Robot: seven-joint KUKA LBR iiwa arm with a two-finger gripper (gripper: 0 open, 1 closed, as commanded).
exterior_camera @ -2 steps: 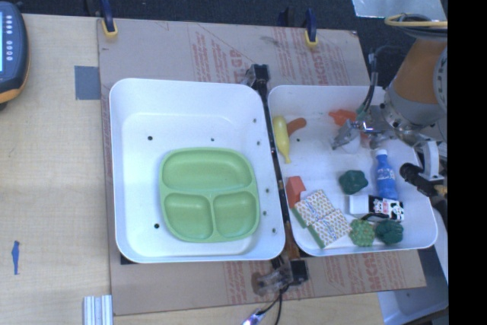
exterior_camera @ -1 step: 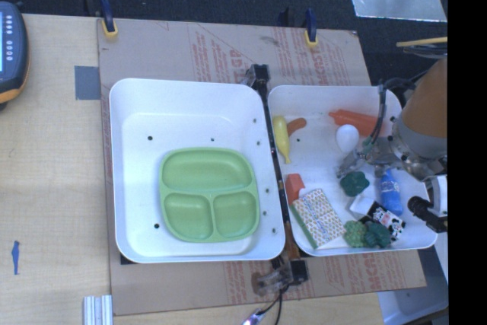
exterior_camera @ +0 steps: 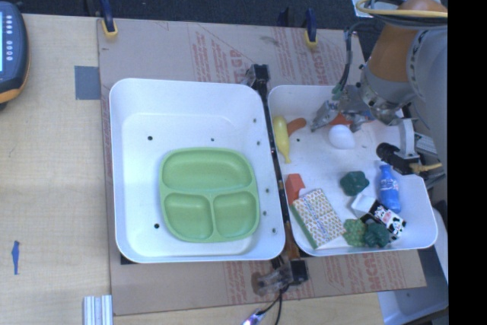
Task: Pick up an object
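Gripper [exterior_camera: 332, 116] low inside the right bin [exterior_camera: 426, 234], near its back wall, at the end of the grey arm [exterior_camera: 407, 65] with the orange band. Finger state cannot be told at this angle; nothing is seen between them.

Places below are relative to the white egg [exterior_camera: 342, 136]:
- Gripper just above and left of the egg, close to it; contact unclear.
- Small orange piece [exterior_camera: 297, 124], carrot-like, to the left.
- Yellow banana [exterior_camera: 281, 138] farther left, along the bin's left wall.
- Dark green lump [exterior_camera: 354, 183] below, slightly right.
- Blue bottle [exterior_camera: 389, 188] below and right.
- Red block [exterior_camera: 294, 186] below left, touching the patterned box [exterior_camera: 317, 218].
- Green broccoli [exterior_camera: 364, 233] and a black-and-white cow-print item [exterior_camera: 386, 219] well below, by the front wall.

Left bin [exterior_camera: 129, 164] well to the left, holding a green divided tray [exterior_camera: 208, 194].
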